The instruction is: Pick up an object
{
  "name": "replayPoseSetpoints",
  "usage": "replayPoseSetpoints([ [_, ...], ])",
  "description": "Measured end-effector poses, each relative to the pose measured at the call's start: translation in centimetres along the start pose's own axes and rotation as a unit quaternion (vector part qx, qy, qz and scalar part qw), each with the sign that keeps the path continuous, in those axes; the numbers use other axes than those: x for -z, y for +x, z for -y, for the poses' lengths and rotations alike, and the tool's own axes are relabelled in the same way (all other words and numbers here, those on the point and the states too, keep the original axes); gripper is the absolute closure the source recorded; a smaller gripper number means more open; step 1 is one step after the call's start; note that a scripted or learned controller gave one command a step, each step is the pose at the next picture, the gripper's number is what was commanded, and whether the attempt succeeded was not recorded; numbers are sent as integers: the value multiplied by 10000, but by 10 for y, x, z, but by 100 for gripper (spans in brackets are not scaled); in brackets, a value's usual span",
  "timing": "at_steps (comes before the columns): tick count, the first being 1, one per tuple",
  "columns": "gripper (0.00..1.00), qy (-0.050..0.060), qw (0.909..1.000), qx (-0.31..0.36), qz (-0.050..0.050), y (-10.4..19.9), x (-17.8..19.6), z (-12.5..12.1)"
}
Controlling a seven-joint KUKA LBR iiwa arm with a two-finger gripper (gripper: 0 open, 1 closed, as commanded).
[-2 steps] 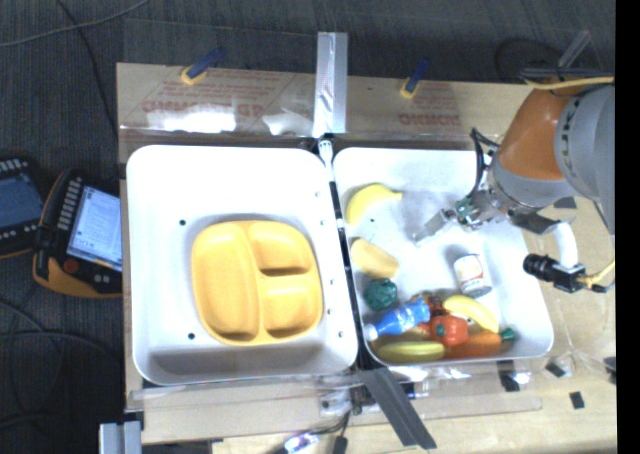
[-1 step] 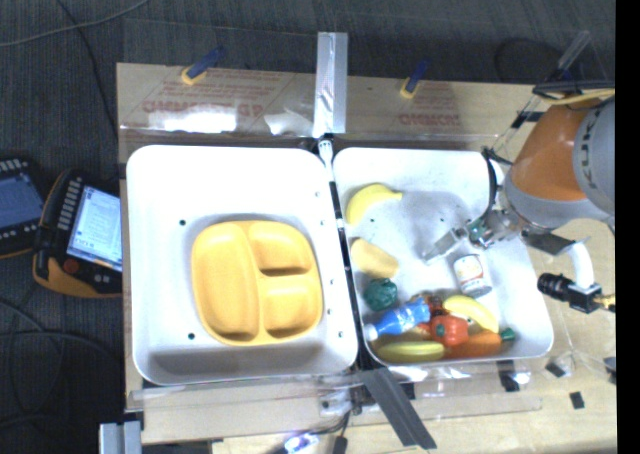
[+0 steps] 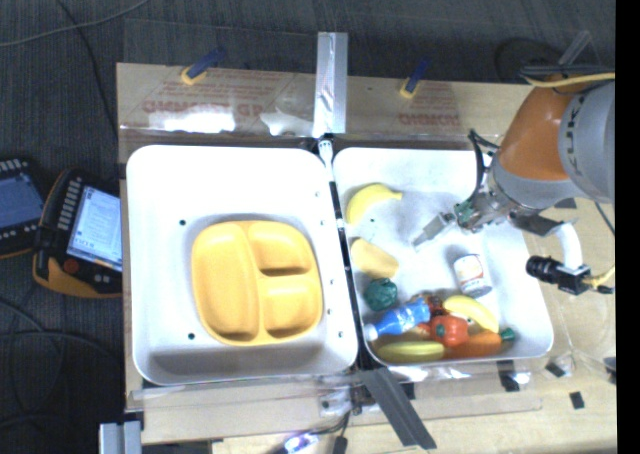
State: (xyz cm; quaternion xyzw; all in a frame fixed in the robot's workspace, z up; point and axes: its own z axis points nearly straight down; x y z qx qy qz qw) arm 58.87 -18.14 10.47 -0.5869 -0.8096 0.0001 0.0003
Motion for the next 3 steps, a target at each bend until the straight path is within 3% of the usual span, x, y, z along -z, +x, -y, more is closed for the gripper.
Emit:
replayPoseSetpoints([
  [1,0,-92,9990,-446,-5,-11,-13,53],
  [2,100,-88,9989,-464,21,-14,-4,55],
  [3,100,7,9940,-1092,5,79,119,-22],
])
